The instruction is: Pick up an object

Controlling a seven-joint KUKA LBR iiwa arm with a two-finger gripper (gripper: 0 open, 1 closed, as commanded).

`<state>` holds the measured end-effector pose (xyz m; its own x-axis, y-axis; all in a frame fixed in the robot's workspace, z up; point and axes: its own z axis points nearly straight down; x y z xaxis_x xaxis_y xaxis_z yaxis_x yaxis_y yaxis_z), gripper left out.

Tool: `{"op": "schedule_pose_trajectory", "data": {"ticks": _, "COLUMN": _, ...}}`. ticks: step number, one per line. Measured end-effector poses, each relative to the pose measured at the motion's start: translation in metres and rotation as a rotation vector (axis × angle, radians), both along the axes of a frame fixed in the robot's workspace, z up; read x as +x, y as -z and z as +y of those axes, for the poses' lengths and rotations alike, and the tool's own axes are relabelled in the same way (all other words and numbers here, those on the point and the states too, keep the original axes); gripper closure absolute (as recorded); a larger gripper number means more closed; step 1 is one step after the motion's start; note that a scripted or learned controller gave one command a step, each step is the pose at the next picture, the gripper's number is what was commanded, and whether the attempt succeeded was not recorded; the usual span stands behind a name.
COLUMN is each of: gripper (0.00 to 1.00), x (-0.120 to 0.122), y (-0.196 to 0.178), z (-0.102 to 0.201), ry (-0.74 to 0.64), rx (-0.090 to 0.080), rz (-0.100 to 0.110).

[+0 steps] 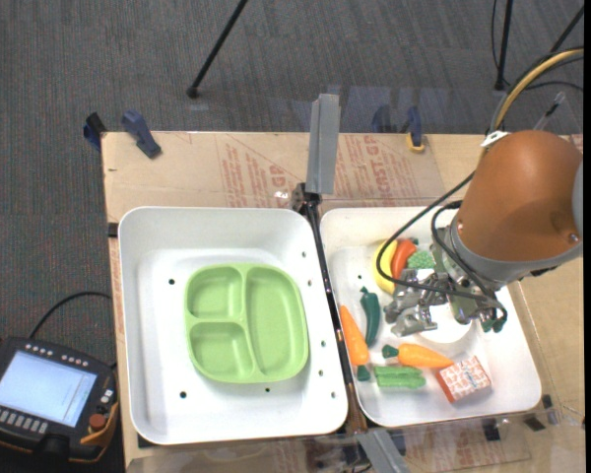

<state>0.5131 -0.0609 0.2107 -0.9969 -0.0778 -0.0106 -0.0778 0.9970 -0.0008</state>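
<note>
I am looking at the toy food lying in the right bin [532, 387]: a carrot [353, 335] along the left wall, a dark green pepper [371, 315] just beside it, a second carrot [421, 356] nearer the middle, a green pea pod [399, 377] below that, and a red-and-white box [464, 379] towards the front right corner. Further back a yellow banana [383, 263], a red-orange piece [403, 255] and a small green item [422, 260] are sitting close together. The gripper [414, 313] is hanging over the middle of this bin, just above the second carrot, and I am seeing nothing between its metal parts; whether they are apart or together I cannot tell. The arm's orange band [525, 200] is covering the bin's back right. In the left bin [143, 264] a green divided plate [246, 321] is lying flat.
</note>
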Motion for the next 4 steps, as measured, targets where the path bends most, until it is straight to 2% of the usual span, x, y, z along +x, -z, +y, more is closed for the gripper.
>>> {"op": "schedule_pose_trajectory", "data": {"ticks": 1, "gripper": 1.00, "x": 0.015, "y": 0.121, "z": -0.022, "ry": -0.081, "rx": 0.004, "rz": 0.022}}
{"op": "schedule_pose_trajectory", "data": {"ticks": 2, "gripper": 0.00, "x": 0.018, "y": 0.117, "z": -0.022, "ry": -0.081, "rx": 0.001, "rz": 0.012}}
{"op": "schedule_pose_trajectory", "data": {"ticks": 3, "gripper": 0.00, "x": 0.063, "y": 0.123, "z": -0.021, "ry": 0.029, "rx": 0.002, "rz": 0.009}}
{"op": "schedule_pose_trajectory", "data": {"ticks": 4, "gripper": 0.00, "x": -0.029, "y": 0.122, "z": -0.042, "ry": 0.148, "rx": 0.002, "rz": 0.007}}
